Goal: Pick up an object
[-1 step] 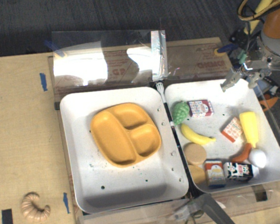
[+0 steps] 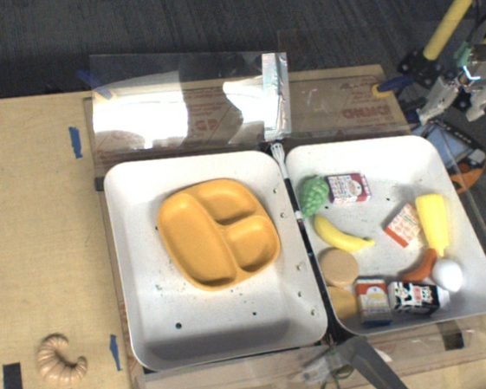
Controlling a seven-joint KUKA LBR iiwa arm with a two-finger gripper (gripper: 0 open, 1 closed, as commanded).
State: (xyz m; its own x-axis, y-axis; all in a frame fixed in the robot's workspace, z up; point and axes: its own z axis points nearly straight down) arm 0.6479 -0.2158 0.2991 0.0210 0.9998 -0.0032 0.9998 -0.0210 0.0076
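The left bin [image 2: 135, 245] holds a yellow-orange divided plate [image 2: 219, 231] near its middle. The right bin [image 2: 378, 152] holds the things that could be picked. At its 10 o'clock a green leafy toy [image 2: 314, 194] touches a small red-and-white carton [image 2: 347, 188]. A banana [image 2: 342, 235] lies just below them, with a round tan piece [image 2: 338, 265] at 8 o'clock. At 3 o'clock a yellow bottle-like piece [image 2: 434, 221] stands beside a red-and-white packet [image 2: 402, 225]. Crowded along 5 to 6 o'clock are an orange piece [image 2: 418, 265], a white egg [image 2: 448, 275], a black-and-white carton [image 2: 413, 297] and an orange carton [image 2: 372, 296]. A croissant toy [image 2: 61, 358] lies on the bench [image 2: 41, 256] at the view's 8 o'clock. A clear sheet [image 2: 190, 108] lies at 12 o'clock. I cannot tell the gripper's opening or hold.
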